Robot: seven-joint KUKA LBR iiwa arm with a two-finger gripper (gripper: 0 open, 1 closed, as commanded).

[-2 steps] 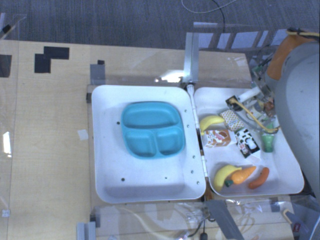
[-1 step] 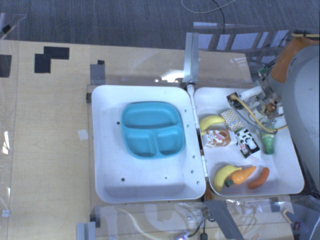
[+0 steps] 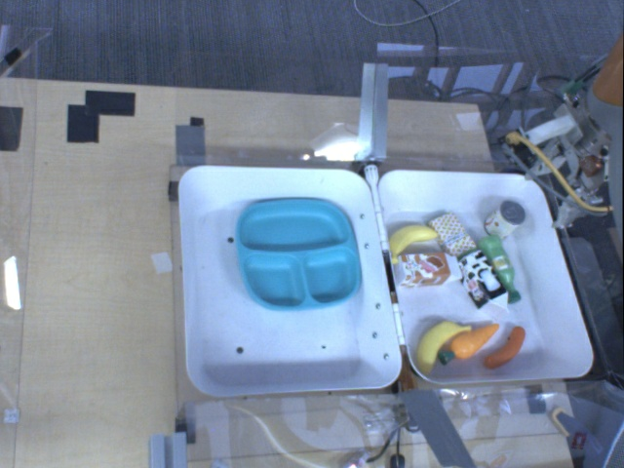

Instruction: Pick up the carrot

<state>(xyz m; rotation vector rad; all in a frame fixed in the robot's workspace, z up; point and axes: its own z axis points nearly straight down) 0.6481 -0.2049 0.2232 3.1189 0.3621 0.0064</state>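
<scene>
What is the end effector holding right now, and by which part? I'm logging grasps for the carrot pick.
Nothing that can be seen. The carrot lies in the right bin between a banana and a sausage, with the arm off at the bin's corner.

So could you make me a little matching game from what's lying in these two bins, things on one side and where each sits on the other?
Things:
1. blue tray
2. carrot
3. green bottle
4. white cup

Places:
A. right bin, near front edge, beside a banana
B. right bin, far corner
C. left bin, middle
D. right bin, just in front of the cup

Pairs: 1-C, 2-A, 3-D, 4-B
</scene>
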